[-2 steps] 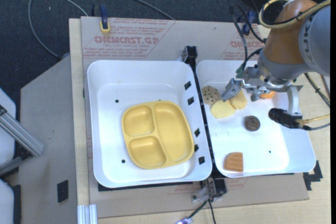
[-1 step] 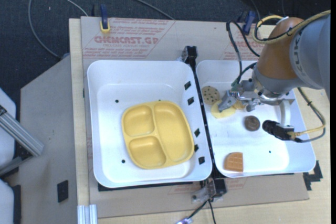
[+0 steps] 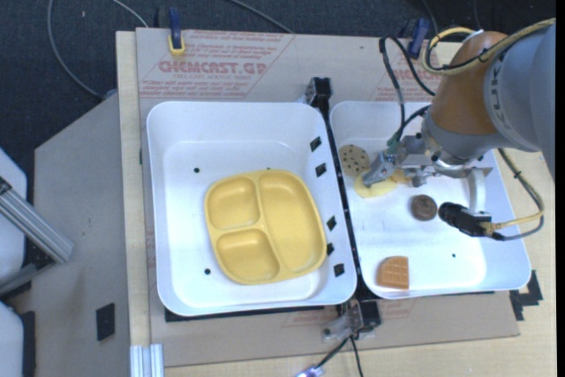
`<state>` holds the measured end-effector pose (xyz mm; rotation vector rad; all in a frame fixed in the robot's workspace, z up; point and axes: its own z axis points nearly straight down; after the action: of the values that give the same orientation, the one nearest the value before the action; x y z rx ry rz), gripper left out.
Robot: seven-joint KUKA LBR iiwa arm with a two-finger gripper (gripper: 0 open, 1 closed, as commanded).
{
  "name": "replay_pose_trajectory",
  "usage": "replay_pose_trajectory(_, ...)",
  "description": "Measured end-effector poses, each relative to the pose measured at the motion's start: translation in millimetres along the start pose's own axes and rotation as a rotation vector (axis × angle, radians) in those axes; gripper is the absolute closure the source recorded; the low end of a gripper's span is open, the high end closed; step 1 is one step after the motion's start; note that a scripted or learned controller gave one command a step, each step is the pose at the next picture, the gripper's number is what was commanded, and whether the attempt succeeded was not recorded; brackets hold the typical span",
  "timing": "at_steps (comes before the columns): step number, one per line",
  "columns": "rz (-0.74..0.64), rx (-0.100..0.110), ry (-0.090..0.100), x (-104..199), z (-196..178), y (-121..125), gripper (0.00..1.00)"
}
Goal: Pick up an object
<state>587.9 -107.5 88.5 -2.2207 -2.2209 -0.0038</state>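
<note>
The hand [image 3: 386,169] sits low in the right bin [image 3: 503,274], near its far-left corner, over a pale yellow object [image 3: 378,186]. Its finger state cannot be determined. No object is lifted; the grasp and lift remain.

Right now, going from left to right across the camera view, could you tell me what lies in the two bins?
Yellow divided plate in the left bin → in the right bin: brown dotted cookie → orange piece → dark brown round piece.
</note>
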Motion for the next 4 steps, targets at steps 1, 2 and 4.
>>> replay_pose_trajectory(1, 0.0, -0.009, -0.002, 0, -13, 2, 1.0)
replay_pose_trajectory(2, -0.001, -0.005, -0.003, -3, -77, 8, 1.0)
replay_pose_trajectory(4, -0.001, -0.006, -0.003, -5, -175, 15, 1.0)
